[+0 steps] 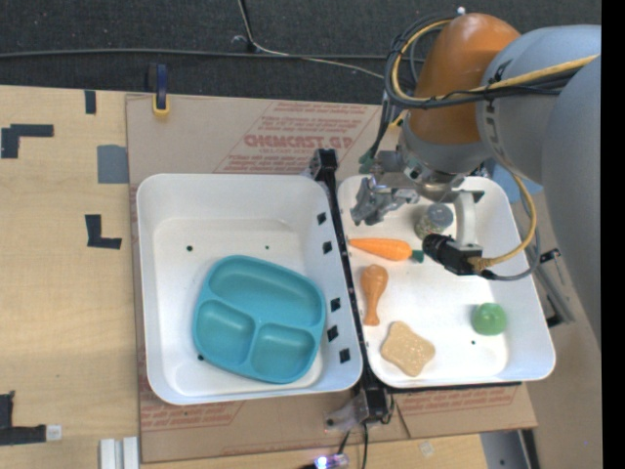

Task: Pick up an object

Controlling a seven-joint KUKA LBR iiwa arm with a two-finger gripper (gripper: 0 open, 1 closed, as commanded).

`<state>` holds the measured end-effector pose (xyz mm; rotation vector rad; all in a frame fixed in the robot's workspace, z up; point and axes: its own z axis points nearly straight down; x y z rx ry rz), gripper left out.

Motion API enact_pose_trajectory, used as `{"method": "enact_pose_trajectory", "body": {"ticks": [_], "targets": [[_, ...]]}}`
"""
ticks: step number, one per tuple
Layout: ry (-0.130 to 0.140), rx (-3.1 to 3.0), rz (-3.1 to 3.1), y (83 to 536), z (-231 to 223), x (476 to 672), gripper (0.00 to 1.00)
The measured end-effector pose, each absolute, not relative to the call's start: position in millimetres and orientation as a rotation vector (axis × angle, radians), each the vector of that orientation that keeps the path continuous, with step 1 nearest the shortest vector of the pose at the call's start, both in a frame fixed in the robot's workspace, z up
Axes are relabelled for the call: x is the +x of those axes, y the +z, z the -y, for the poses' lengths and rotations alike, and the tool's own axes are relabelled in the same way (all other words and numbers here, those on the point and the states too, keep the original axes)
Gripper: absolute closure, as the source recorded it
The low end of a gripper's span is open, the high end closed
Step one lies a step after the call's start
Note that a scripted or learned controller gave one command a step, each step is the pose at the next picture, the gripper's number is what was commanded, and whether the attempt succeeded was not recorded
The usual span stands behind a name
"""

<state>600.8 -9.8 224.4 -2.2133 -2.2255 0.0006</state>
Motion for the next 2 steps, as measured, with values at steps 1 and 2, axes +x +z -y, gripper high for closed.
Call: {"method": "enact_pose_trajectory", "body": {"ticks": [1, 2], "targets": [[0.003, -2.212, 2.225, 213, -41, 583.8, 1.00], [0.001, -2.212, 2.227, 224, -87, 567.8, 1.00]]}}
